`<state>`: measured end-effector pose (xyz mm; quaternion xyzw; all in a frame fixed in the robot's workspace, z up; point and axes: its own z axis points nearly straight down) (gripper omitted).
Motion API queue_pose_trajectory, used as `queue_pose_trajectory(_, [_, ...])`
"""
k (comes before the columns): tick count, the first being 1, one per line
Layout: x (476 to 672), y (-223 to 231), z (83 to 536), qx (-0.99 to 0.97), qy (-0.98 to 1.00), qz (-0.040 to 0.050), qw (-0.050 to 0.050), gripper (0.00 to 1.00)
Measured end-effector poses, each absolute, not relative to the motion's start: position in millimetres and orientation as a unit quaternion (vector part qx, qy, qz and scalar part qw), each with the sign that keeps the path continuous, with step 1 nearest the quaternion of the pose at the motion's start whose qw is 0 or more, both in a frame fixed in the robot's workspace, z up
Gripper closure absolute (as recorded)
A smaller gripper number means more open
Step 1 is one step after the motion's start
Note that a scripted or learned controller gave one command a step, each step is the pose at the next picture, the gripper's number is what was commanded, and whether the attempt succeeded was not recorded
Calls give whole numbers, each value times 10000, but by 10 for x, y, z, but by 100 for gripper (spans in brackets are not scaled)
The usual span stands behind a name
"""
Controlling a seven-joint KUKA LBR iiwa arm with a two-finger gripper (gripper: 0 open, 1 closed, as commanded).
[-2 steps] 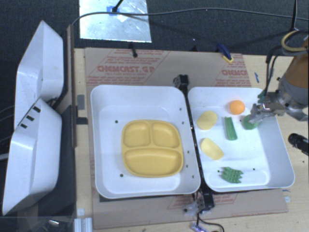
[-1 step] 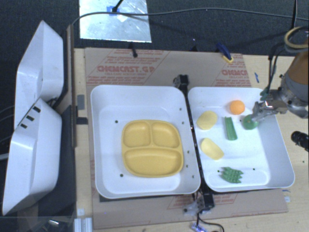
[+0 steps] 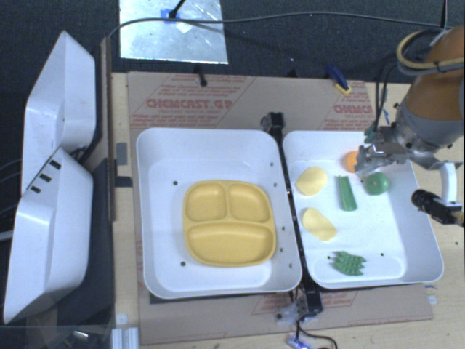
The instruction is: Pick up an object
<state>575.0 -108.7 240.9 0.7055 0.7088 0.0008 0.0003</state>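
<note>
Gripper (image 3: pixel 372 162): low over orange object (image 3: pixel 351 161), beside green ball (image 3: pixel 376 185)
Fingers: grip unclear, cannot tell
Advice: centre on one object before closing

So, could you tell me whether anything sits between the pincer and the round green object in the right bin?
Nothing visible does. The pincer hangs at the right white bin's upper right, just above the round green object. A small orange object lies just left of the pincer, off that line.
</note>
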Motion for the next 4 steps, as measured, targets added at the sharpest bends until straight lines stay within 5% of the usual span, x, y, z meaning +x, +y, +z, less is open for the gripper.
queue_pose_trajectory(4, [6304,923,2319,7058,7085,1,-4,100])
